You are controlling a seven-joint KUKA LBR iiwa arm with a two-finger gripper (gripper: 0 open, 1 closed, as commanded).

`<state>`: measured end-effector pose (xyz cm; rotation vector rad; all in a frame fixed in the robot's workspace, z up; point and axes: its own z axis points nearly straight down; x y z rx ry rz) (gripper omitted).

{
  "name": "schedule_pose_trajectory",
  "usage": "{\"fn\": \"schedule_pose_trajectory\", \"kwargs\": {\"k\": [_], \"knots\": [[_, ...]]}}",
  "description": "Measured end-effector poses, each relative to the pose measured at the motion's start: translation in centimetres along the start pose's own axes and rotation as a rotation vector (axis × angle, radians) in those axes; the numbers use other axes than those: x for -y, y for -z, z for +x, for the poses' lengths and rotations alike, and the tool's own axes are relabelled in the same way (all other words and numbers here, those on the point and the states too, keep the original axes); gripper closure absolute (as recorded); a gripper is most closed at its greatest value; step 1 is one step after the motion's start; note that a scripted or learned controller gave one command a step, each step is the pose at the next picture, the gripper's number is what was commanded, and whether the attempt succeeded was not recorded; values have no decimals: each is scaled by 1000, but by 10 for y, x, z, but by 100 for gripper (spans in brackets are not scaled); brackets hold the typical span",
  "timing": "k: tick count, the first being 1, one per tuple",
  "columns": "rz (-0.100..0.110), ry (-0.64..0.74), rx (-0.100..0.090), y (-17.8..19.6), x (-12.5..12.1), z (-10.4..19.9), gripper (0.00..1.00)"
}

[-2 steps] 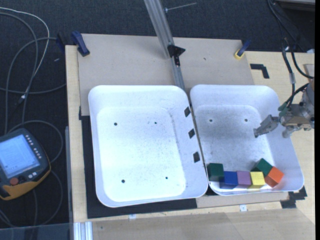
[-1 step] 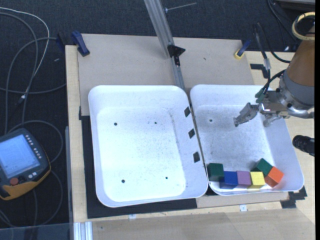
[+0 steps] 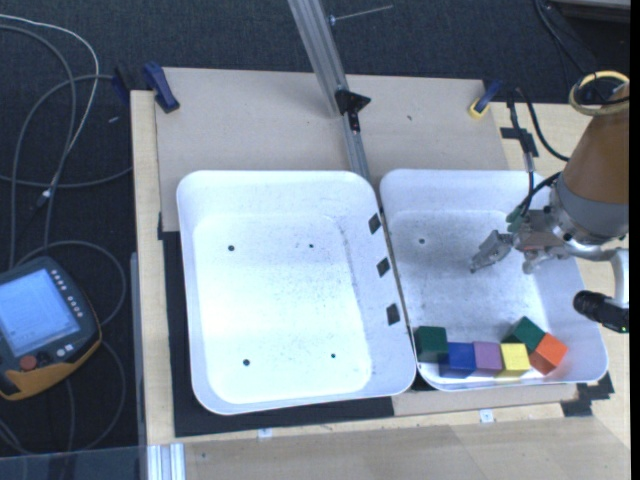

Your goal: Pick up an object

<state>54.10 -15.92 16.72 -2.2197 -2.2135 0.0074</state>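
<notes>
Along right bin's (image 3: 470,190) near rim, blocks (image 3: 488,353), hand (image 3: 492,254) above

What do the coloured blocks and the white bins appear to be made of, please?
The coloured blocks look like painted wood or plastic: flat matte faces, crisp edges; which one is unclear. The right bin and left bin look like moulded plastic: smooth rounded rims, slightly glossy, with dark scuffs.

I see even, bright overhead light; the white bins (image 3: 290,198) glare slightly, shadows faint, focus soft throughout.
</notes>
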Motion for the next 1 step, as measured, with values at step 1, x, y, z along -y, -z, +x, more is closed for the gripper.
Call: {"fn": "schedule_pose_trajectory", "kwargs": {"k": [1], "knots": [[-16, 7, 2, 76, 17, 30, 0]]}}
